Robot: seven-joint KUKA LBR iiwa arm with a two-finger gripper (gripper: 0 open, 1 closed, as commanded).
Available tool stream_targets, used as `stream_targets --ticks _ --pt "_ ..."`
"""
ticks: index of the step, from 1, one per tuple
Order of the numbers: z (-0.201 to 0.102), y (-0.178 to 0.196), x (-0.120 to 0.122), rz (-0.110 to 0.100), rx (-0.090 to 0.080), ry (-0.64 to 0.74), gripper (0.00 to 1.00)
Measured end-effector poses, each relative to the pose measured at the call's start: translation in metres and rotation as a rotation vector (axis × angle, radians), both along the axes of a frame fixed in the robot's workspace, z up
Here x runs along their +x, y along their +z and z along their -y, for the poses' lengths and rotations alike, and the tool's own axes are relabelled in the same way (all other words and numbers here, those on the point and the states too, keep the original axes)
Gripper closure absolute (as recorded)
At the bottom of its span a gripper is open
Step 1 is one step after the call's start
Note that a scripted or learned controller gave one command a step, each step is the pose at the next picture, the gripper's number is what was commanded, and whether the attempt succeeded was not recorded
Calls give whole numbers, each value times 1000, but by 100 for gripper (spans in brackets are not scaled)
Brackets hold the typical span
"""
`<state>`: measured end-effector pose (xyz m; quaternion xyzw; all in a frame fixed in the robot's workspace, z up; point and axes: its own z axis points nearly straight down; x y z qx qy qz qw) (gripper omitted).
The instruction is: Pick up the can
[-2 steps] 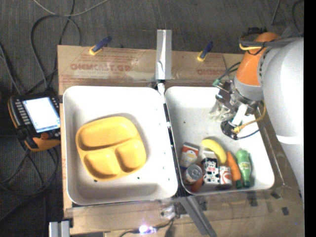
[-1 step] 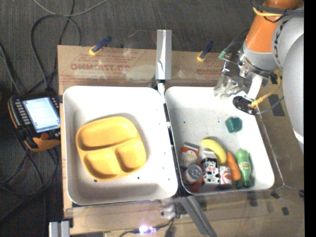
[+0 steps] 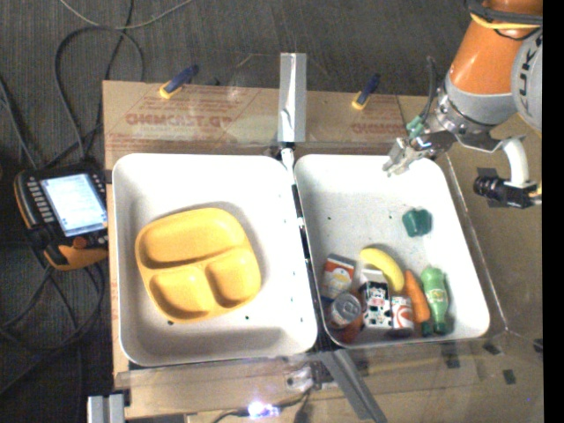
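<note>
Hovering over the right bin's far rim, the pincer has its fingers apart and carries nothing. The can lies at the near edge, crowded by a carton and banana. Risk: fingers clip neighbours, or grip the wrong item.

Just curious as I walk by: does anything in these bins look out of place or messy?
Nothing broken or spilled. The right bin has its items jumbled along the near edge, the can lying among them.
</note>
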<state>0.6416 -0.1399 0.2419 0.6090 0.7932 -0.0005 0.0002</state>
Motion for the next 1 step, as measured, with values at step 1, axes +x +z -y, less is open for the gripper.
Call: stream_targets --ticks 1 --pt "-13 39 -33 0 0 214 100"
